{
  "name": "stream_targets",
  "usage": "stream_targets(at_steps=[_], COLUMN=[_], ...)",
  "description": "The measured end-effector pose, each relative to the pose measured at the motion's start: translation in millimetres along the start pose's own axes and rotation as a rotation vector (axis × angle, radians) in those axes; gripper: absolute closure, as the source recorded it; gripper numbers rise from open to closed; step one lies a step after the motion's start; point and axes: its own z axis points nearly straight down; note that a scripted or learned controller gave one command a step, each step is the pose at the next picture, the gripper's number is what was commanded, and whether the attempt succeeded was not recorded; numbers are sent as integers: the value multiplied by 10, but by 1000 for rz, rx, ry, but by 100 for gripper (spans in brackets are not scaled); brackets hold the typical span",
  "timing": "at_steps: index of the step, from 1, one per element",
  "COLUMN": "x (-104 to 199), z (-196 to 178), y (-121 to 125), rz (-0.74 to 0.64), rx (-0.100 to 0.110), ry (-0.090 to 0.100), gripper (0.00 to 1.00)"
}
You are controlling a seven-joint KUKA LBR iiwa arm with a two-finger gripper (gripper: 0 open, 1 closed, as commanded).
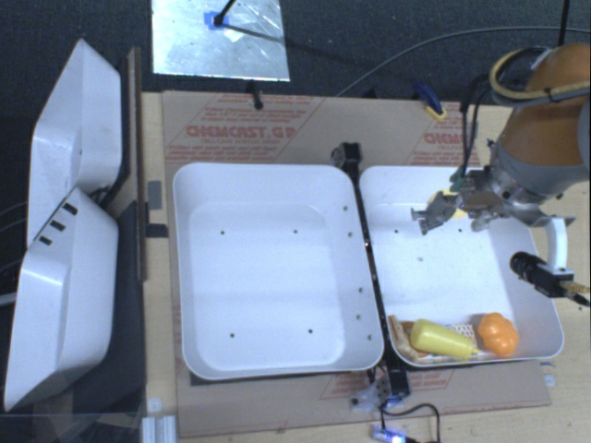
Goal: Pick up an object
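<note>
Claw over the right bin, objects at the near edge

Grey two-finger gripper (432,217) hangs over the upper middle of the right shallow white plastic bin (406,187), carried by the grey arm with the orange band (545,109) that comes in from the right. Its metal fingers (427,220) point left, toward the divide between the two bins. Whether they stand spread or pressed together cannot be told at this size and angle. A small yellowish patch shows just behind the fingers, but it is too small to say what it is, or whether anything sits between them.

Candidate objects lie well apart from the claw, along the near wall of the same bin: a yellow elongated plastic piece like a corn cob (443,339), lying on its side, and just to its right a round orange fruit-shaped object (498,333). Some flat tan and patterned scraps (406,338) lie under and around the yellow piece.

The left shallow white plastic bin (185,247) sits just beside the right one on the brown printed cardboard sheet (240,132)
</note>
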Motion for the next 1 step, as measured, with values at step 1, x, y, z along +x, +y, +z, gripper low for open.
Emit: stream_targets(at_steps=[1], x=[391], z=[390], y=[-553], rz=[-2], rx=[4], ry=[1], gripper=[0])
